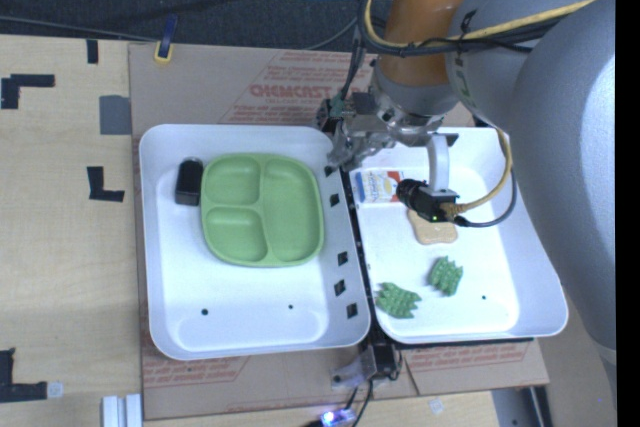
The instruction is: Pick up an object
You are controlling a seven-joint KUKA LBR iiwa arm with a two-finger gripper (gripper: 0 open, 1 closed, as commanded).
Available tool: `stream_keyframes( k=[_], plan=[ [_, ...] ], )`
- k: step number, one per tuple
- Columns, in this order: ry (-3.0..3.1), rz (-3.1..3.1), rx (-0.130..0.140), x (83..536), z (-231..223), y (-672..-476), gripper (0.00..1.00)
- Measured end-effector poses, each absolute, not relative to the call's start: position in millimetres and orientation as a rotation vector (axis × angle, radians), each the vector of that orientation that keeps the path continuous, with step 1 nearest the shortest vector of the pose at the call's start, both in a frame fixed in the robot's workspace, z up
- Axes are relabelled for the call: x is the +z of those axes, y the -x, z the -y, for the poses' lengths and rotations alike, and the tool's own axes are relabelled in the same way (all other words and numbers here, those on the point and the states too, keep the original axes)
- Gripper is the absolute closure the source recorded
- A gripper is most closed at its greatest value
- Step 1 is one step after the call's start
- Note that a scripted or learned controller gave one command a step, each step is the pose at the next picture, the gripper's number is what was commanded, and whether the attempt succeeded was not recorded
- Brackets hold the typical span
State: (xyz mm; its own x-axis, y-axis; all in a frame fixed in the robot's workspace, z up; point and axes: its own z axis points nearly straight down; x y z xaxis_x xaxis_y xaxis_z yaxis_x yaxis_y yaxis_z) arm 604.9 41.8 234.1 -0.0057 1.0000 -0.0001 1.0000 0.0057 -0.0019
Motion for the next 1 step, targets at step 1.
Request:
stream_keyframes(
  k=[1],
  plan=[
    [2.214, 2.228, -0.001, 238.8, -92.0, -627.4, 1.00]
  ],
)
